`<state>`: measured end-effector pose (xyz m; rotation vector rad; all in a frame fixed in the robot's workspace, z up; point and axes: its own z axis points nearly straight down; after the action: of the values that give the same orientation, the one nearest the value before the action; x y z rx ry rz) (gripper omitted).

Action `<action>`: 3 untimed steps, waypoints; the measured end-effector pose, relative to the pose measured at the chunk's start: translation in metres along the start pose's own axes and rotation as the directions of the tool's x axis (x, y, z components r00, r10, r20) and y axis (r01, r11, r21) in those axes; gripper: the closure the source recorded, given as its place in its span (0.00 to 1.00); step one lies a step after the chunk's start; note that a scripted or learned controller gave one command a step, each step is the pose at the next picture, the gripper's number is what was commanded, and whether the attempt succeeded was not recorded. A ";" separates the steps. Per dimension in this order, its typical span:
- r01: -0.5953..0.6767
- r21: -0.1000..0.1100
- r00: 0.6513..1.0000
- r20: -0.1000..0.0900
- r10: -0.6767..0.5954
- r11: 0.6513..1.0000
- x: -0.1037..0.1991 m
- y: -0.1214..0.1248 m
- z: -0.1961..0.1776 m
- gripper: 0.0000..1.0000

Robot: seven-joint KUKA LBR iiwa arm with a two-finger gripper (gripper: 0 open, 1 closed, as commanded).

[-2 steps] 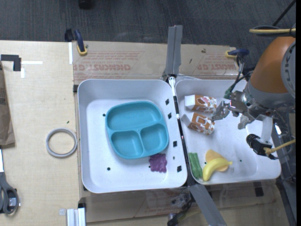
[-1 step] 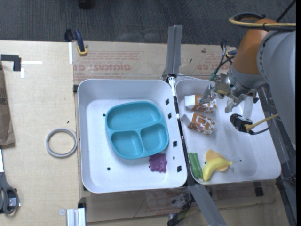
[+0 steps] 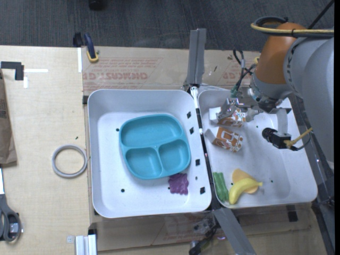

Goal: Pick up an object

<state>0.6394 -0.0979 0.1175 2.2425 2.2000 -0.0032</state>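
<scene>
Overhead, two white bins sit side by side on the worktop: the left bin (image 3: 101, 158) and the right bin (image 3: 287, 185). One blue divided plate (image 3: 155, 146) with three compartments lies in the left bin, its long axis running from upper left to lower right, and one purple grape bunch (image 3: 179, 183) sits just below its lower right corner, touching or nearly touching the plate's rim. The right bin holds one orange-and-white carton (image 3: 229, 139) lying flat, its long axis tilted from upper left to lower right; one yellow banana (image 3: 241, 187) near the front, curving from lower left up to the right; and one green pod-like piece (image 3: 220, 187) just left of the banana, standing roughly front to back along the bin's wall. A second brown-and-white packet (image 3: 232, 119) lies just above the carton, right under the gripper (image 3: 231, 108), which hangs low over the back of the right bin. Whether the fingers are spread or closed I cannot tell, nor whether they grip the packet. Outside the bins, one grey ring (image 3: 69, 160) rests on the worktop to the left, and one pair of scissors (image 3: 8, 223) lies at the lower left edge
</scene>
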 end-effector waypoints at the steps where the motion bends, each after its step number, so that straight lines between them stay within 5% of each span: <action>1: -0.029 0.001 1.000 -0.001 0.029 1.000 0.004 -0.039 0.026 0.00; 2: 0.338 -0.003 0.941 0.001 -0.338 0.941 0.008 -0.017 -0.074 0.00; 3: 0.114 0.000 0.993 -0.001 -0.114 0.993 -0.002 -0.002 -0.029 0.00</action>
<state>0.6372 -0.0995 0.1469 2.1136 2.3249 -0.0018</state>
